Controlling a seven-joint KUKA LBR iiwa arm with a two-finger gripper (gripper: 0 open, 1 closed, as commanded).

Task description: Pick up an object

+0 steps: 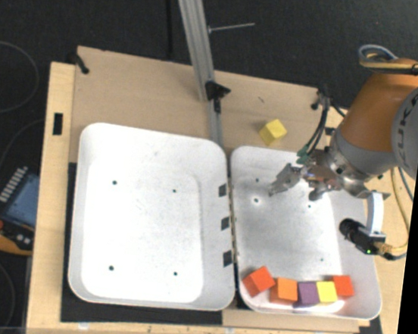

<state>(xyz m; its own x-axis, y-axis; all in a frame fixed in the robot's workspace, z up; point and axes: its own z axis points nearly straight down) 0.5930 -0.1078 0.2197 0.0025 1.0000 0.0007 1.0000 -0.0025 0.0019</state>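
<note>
Blocks line the near wall of the right bin (pixel 350 254): a tilted red-orange cube (pixel 258 280) at the left end, then an orange cube (pixel 285 289), a purple cube (pixel 307 293), a yellow cube (pixel 326 292) and a second red-orange cube (pixel 343 285), each touching the next. The gripper (pixel 300 180) hangs over the far part of this bin, well apart from that row, its two grey fingers (pixel 283 181) spread open with nothing between them. The arm's orange band (pixel 376 100) sits above the wrist at the right. Another yellow cube (pixel 273 131) lies outside the bins on the bare bench (pixel 127 90), just beyond the right bin's far rim. The left bin (pixel 97 148) lies alongside, touching the right one.
</note>
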